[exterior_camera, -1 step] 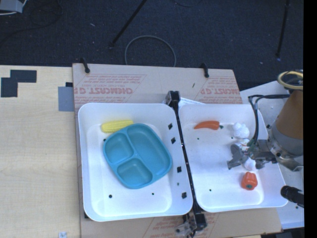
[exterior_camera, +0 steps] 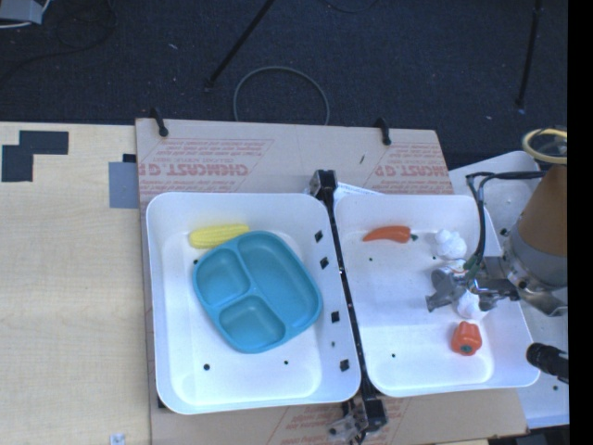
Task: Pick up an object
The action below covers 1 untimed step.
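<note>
Orange pepper, just beside gripper

Glossy white plastic bins; smooth blue plastic divided plate left of the metal claw; matt printed cardboard beneath.

Open white floor to the left of the gripper, running across the right bin to the black divider. Just above, a small white object; farther up and left, an orange chili pepper. Just below, an orange-red pepper. Beyond the divider, a blue sectioned plate and yellow corn.
</note>
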{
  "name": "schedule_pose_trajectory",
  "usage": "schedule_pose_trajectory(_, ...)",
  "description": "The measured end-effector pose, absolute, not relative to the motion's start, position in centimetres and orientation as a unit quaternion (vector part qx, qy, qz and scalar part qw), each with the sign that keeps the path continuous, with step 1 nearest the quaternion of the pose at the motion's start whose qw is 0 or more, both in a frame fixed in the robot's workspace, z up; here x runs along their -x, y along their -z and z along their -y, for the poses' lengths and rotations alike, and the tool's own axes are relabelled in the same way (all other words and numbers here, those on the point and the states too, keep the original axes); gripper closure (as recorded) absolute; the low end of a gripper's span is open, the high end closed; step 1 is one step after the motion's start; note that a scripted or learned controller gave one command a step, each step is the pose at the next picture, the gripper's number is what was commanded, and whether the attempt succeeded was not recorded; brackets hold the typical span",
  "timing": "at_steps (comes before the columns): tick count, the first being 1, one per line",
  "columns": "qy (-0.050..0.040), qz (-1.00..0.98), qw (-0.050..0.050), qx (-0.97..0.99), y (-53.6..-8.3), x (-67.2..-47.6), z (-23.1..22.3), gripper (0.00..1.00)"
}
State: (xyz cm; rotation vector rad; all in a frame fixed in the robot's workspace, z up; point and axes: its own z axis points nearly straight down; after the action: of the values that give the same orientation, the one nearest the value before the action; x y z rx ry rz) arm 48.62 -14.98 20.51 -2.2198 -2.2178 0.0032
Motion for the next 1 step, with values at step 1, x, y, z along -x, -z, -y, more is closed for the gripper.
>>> schedule_pose_trajectory(1, -0.002, 0.707, 0.004, 0.707, -14.93, -47.6, 14.39, 0.0)
